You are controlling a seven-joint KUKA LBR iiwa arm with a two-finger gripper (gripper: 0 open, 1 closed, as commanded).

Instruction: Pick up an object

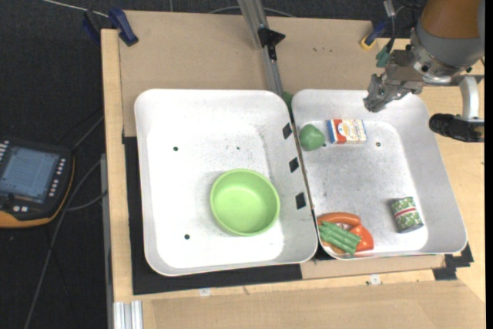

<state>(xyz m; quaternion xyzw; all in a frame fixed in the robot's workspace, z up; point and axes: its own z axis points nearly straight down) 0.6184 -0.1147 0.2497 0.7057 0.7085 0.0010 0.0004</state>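
Single arm, reaching in from 3 o'clock; the pincer (377, 98) sits over the far rim of the right bin (431, 166), at roughly 1 o'clock of that bin. Nothing lies between its tips, and at this slant I cannot tell how its tips stand. No target is named, so any loose item counts. Candidates all lie in the right bin: a small carton (346, 132) with a red and white label, lying flat near 12 o'clock of the bin floor; a green ball (311, 137) touching or just beside the carton's 9 o'clock end, close against the bin's left wall; a small green can (406, 214) tipped on its side near 4 o'clock; and a red and green bundle of toy vegetables (344, 233) pushed into the corner at 7 o'clock. The left bin (166, 166) carries one light green bowl (244, 202), upright, toward its 5 o'clock. Judgement: the carton is nearest the pincer, just at its 7 o'clock, and is the likeliest pick. It lies away from the walls, so tips can come down either side of it. The ball and the vegetables hug walls or corners, which probably crowds a descent; the ball would also roll if nudged. The can, being round and on its side, may slip. The task is not yet done; every item rests on a bin floor. Both bins sit on the desk (192, 50).
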